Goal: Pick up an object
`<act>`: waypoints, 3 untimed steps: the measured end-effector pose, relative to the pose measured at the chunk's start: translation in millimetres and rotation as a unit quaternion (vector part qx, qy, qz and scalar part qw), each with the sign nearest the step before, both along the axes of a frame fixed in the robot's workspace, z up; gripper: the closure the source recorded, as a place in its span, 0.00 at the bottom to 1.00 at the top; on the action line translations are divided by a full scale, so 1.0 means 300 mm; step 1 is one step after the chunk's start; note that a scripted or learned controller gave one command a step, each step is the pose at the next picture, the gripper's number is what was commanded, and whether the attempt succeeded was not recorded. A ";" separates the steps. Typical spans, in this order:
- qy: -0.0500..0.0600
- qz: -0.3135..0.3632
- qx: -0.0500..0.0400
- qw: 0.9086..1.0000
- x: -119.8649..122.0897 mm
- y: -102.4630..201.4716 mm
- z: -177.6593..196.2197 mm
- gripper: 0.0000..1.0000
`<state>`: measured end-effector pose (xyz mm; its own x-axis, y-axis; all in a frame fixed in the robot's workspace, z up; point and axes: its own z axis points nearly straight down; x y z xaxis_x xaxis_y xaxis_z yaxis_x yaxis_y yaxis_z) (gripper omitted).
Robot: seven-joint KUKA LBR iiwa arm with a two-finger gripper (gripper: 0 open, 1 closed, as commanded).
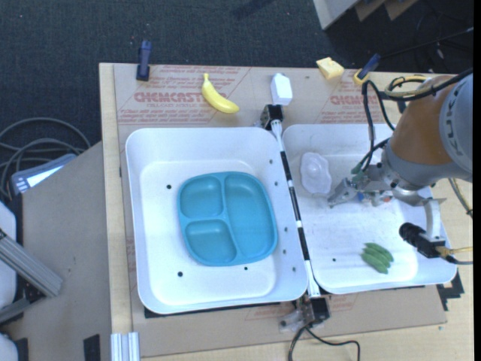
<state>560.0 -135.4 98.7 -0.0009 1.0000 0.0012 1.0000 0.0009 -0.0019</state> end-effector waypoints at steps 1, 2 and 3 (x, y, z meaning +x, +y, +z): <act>-0.002 0.000 -0.001 1.000 0.122 -0.107 0.094 0.00; -0.003 0.000 -0.002 1.000 0.123 -0.106 0.126 1.00; -0.002 -0.001 -0.002 1.000 0.117 -0.192 0.111 1.00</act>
